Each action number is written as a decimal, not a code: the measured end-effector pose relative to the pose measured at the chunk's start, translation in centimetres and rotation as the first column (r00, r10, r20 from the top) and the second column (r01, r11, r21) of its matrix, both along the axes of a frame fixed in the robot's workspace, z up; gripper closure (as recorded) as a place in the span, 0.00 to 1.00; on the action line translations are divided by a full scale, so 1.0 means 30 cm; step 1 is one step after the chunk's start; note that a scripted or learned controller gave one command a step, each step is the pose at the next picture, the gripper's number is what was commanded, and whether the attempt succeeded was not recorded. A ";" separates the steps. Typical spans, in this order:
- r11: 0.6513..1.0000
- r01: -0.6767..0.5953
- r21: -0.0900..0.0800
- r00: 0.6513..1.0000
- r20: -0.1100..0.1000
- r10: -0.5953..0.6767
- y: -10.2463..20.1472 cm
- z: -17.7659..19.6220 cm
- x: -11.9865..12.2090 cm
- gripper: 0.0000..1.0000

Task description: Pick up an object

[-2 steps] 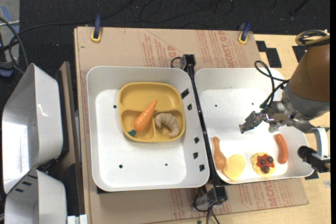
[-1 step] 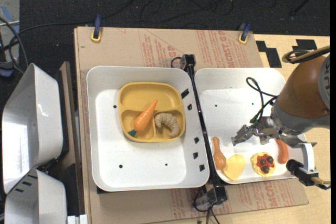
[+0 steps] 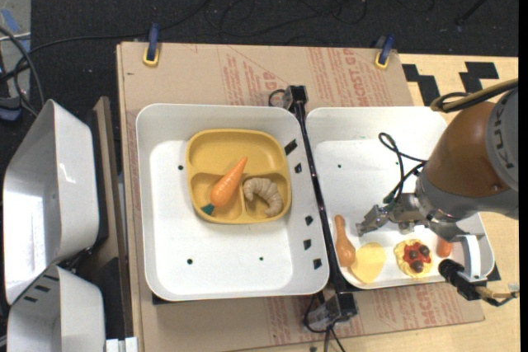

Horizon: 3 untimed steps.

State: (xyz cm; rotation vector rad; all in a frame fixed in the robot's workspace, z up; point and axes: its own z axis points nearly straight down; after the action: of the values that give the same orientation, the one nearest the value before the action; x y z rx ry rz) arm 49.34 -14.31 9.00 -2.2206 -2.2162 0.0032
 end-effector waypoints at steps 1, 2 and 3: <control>1.000 0.002 -0.001 1.000 0.004 -0.002 0.000 0.039 0.004 1.00; 1.000 -0.005 -0.003 1.000 0.010 0.005 -0.011 0.219 0.041 1.00; 1.000 -0.005 -0.003 1.000 0.010 0.005 -0.012 0.381 0.047 1.00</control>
State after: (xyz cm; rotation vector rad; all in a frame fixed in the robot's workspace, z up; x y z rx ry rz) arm 50.74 -14.67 20.43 -2.2213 -2.2288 -0.0044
